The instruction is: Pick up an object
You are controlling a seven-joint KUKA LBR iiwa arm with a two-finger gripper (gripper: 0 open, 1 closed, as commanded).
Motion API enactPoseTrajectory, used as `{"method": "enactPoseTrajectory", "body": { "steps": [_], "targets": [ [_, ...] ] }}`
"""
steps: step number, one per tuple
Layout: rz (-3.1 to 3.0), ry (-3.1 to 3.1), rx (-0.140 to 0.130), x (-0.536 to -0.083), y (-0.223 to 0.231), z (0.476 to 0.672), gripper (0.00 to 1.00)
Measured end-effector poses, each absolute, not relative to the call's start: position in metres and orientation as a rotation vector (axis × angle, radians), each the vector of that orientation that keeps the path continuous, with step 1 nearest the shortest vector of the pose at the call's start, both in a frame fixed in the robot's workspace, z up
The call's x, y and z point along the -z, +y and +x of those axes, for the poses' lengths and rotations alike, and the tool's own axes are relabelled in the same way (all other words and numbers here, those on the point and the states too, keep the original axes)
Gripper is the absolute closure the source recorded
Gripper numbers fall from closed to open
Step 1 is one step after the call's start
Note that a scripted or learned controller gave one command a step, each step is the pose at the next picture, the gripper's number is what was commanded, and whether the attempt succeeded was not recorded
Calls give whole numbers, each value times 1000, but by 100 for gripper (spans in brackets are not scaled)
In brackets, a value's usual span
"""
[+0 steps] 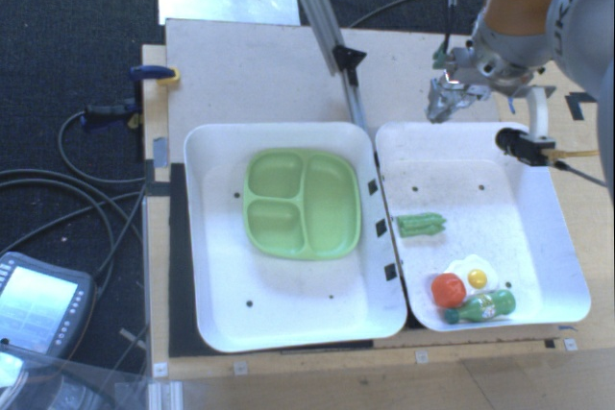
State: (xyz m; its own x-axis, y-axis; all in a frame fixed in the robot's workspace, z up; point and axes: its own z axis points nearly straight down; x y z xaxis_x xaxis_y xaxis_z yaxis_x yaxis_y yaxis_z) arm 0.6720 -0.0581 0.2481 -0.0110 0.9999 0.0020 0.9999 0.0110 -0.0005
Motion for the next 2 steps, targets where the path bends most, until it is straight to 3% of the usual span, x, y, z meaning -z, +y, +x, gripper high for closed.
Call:
{"method": "enactPoseTrajectory", "body": {
  "steps": [2],
  "targets": [
    [-2207,-2232,0,-228,50,646,100]
  ]
}}
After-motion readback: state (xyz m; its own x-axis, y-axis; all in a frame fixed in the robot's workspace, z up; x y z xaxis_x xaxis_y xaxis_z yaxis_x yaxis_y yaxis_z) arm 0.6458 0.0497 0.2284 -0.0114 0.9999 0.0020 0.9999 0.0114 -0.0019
